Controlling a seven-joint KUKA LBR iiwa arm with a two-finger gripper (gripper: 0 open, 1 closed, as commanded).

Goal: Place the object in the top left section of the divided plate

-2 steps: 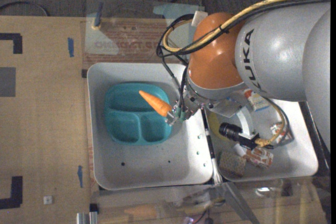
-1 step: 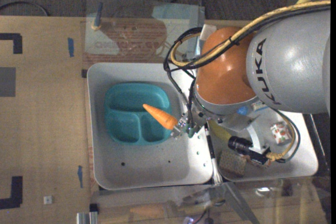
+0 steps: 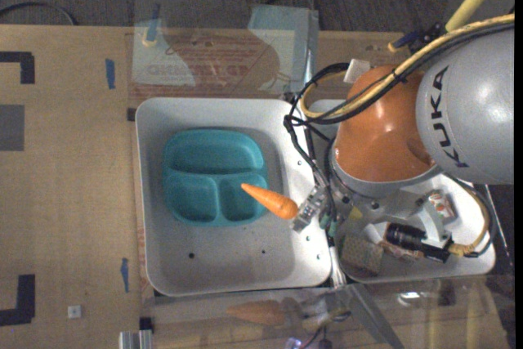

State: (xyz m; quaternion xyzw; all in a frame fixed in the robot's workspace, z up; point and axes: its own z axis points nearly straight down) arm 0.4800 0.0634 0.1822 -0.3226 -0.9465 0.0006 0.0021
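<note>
**Carrot held at the plate's edge, not yet over its target**

You have the carrot [image 3: 270, 200] pinched by its thick end in the gripper [image 3: 307, 211], fingers pressed onto it from the right. The tip points up and left, reaching over the lower right section of the teal plate [image 3: 214, 148]. It hangs out sideways like this because the arm [image 3: 384, 135] reaches in from the right, so the carrot leads the way across the bin [image 3: 151, 176].

The plate sits in the upper part of the left bin, with one wide section along the far side and two smaller ones nearer you. Whether the carrot touches the plate or hovers above it, you cannot tell from this angle.

Judging by the layout, you must carry it further left and up before letting go; released here, it would likely fall in the wrong section.
</note>
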